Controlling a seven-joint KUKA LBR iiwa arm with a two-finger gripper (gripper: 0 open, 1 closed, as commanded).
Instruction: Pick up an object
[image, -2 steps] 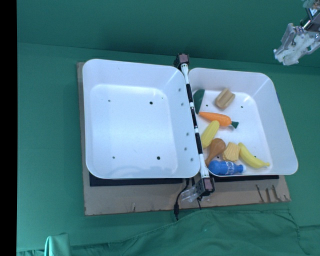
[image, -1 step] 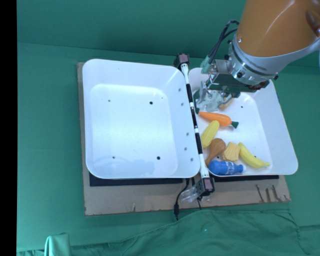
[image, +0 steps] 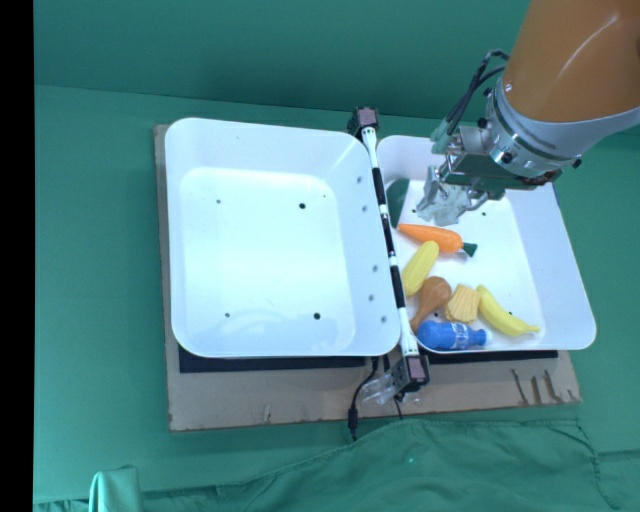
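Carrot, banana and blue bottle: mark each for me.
carrot (image: 430, 236), camera view, middle of its orange body
banana (image: 503, 314), camera view, middle of its curve
blue bottle (image: 447, 335), camera view, its body

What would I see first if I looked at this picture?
Probably the big robot arm with its orange band, reaching in from the top right, its gripper above the far end of the right bin. Next, the bright toy food bunched at that bin's near end: a carrot, a banana and a blue bottle.
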